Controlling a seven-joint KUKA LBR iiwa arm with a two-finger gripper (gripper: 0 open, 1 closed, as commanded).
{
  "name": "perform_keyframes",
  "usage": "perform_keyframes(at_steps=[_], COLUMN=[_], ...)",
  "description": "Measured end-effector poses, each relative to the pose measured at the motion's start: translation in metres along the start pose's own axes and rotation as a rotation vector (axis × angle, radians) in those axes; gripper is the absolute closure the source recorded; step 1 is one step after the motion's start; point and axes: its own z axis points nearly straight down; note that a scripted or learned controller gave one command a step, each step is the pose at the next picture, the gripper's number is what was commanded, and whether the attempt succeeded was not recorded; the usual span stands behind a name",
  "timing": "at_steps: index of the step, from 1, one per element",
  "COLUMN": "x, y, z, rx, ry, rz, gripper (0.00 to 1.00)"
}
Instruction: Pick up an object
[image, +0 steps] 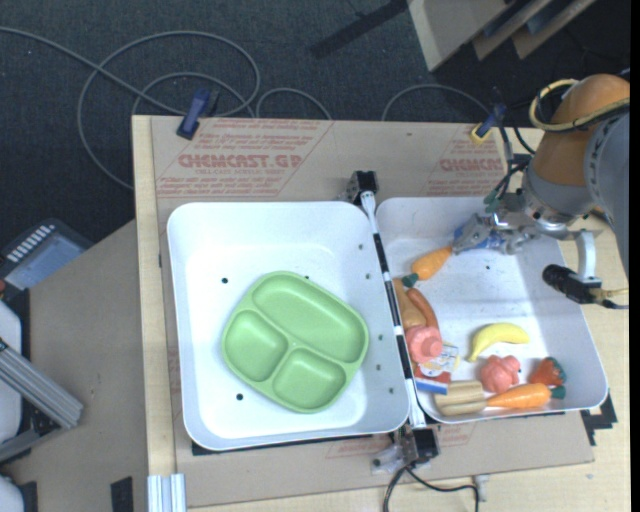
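My claw (478, 236) hangs low in the right bin (590, 340), near its far end; whether it is open or closed I cannot tell. Just beside it lies a small orange carrot (432, 264), not visibly gripped. Nearer the front of that bin lie a banana (497, 338), a longer carrot (518, 398) and other toy foods. The left bin (200, 250) holds a green divided plate (295, 342).
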Motion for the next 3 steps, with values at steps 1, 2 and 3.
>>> perform_keyframes(at_steps=[1, 2, 3], x=[0.055, -0.016, -0.013], y=[0.007, -0.048, -0.097], z=[0.0, 0.0, -0.01], rx=[0.005, -0.002, -0.002], ry=[0.002, 0.0, 0.0], rz=[0.001, 0.0, 0.0], gripper=[0.0, 0.0, 0.0])
